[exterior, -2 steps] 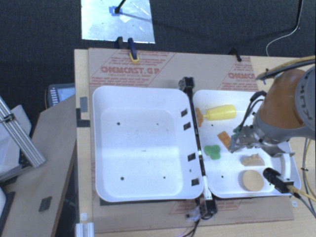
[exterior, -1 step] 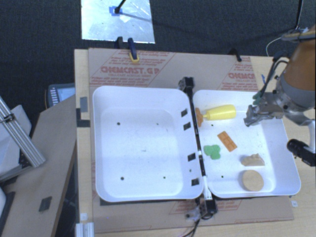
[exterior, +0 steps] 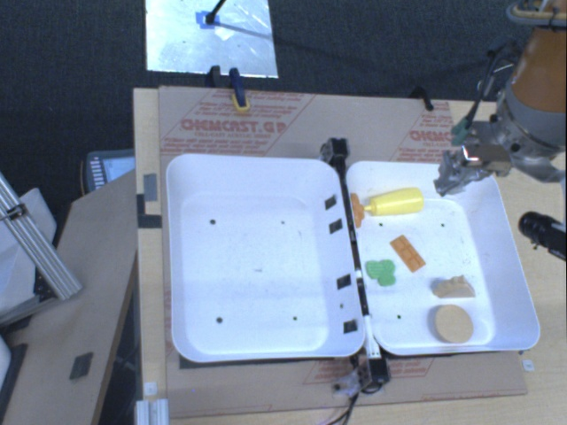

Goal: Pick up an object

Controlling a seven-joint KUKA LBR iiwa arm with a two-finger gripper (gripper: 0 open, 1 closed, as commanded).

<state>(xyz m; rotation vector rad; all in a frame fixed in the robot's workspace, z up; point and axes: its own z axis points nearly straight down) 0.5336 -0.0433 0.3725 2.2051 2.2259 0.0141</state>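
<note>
Tan disc [exterior: 454, 323] sits near right bin's [exterior: 523, 326] front rim.

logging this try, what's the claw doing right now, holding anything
claw: above the right bin's far edge, nothing seen in it; open or closed cannot be told.

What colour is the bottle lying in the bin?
Yellow. The bottle shows best in the camera view.

Far left of the claw [exterior: 454, 177] and beyond the bench, a shiny metal sheet [exterior: 211, 25] lies on dark carpet [exterior: 62, 60]. Below the claw, brown cardboard [exterior: 292, 122] covers the wooden bench [exterior: 97, 264]. At the far left edge leans a metal rail [exterior: 35, 246].
</note>
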